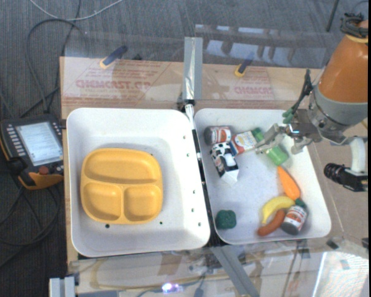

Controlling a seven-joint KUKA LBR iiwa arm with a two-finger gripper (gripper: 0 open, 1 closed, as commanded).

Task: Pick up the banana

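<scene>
The big wooden counter (pixel 142 85) carried two shallow white bins side by side. The left white bin (pixel 99 119) held a yellow plastic plate with three sections (pixel 121 185). The right white bin (pixel 250 224) was crowded with small things.

The grey robot arm with the orange band (pixel 346 67) reached in over the far right corner of the right bin. Its hand (pixel 283 136) hung above a small green block (pixel 276 154), well away from the fruit. I could not tell if the hand was spread or pressed together, because it looked dark and blurry there.

A lot could have gone wrong. The hand had a long way to go toward the near end of the bin, and it could have bumped the orange toy carrot (pixel 287 182) on the way. The small yellow curved banana (pixel 276 207) was squeezed in tight. A red toy sausage (pixel 271 227) touched it on the near side, and a little dark bottle with a red label (pixel 294 219) sat just beside it. The hand could have grabbed one of those by mistake, or pushed the banana away.

The banana lay flat near the front right corner of the right bin. It was bright yellow, short and bent, and looked smooth, so it might have slipped.
</scene>
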